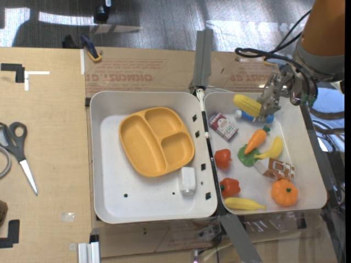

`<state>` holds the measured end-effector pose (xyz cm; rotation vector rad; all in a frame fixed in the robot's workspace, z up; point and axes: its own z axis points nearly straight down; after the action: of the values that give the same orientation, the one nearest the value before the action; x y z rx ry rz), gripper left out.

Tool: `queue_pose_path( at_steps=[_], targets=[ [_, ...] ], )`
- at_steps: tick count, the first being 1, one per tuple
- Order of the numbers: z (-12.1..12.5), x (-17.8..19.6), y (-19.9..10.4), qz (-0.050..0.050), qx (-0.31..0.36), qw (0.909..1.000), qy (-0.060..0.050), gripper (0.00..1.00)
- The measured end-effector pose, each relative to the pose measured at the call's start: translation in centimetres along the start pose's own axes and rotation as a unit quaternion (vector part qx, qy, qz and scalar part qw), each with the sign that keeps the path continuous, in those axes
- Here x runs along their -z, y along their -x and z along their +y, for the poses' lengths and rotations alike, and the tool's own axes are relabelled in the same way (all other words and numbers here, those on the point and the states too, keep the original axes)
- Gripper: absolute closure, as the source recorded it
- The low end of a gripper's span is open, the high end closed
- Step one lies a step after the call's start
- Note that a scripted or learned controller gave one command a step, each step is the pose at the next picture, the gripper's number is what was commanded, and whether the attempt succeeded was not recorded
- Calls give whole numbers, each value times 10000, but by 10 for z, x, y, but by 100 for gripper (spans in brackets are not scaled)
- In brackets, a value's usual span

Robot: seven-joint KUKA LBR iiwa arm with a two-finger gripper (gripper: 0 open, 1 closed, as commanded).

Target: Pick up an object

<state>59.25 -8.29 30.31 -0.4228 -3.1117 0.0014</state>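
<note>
Hovering claw (267, 109) sits just beside the corn cob (247, 104).

The claw (269, 104) hangs over the right bin's (310, 147) far end, right by the corn cob (247, 104). Below it lie a carrot (255, 140), a banana (272, 147) and a small pumpkin (284, 193). In the left bin (104, 163), a yellow divided plate (157, 140).
</note>
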Motion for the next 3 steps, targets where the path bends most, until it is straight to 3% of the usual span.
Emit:
queue_pose_path(
  at_steps=[1, 2, 3],
  targets=[
    [-41, -179, -52, 13, 1878, 9822, 9, 100],
    [17, -59, -67, -2, 2610, 9653, 12, 100],
    [70, -28, -23, 5, 2517, 9678, 11, 100]
  ],
)
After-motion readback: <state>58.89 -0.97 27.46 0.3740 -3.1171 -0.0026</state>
